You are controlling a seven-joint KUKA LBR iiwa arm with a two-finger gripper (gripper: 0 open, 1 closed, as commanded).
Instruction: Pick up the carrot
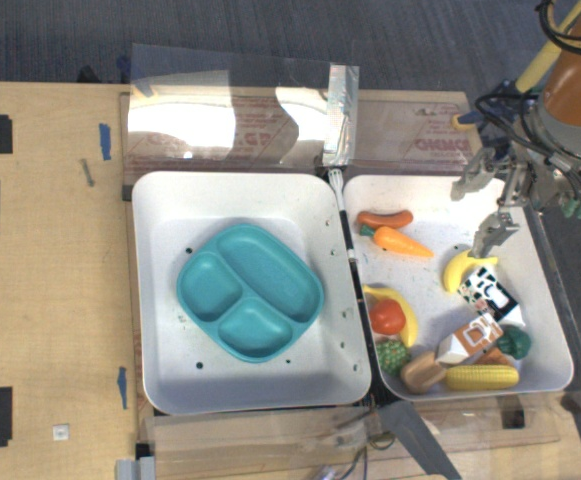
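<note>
The carrot (402, 241) lies near the right bin's (560, 348) back-left edge (a sausage (385, 218) just behind). The jaws (488, 206) hang wide, holding nothing, over bare floor beside it.

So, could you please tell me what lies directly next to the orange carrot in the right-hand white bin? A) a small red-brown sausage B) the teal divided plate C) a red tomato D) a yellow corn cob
A: the small red-brown sausage lies just above the orange carrot in the right-hand white bin, near its upper left corner.
</note>
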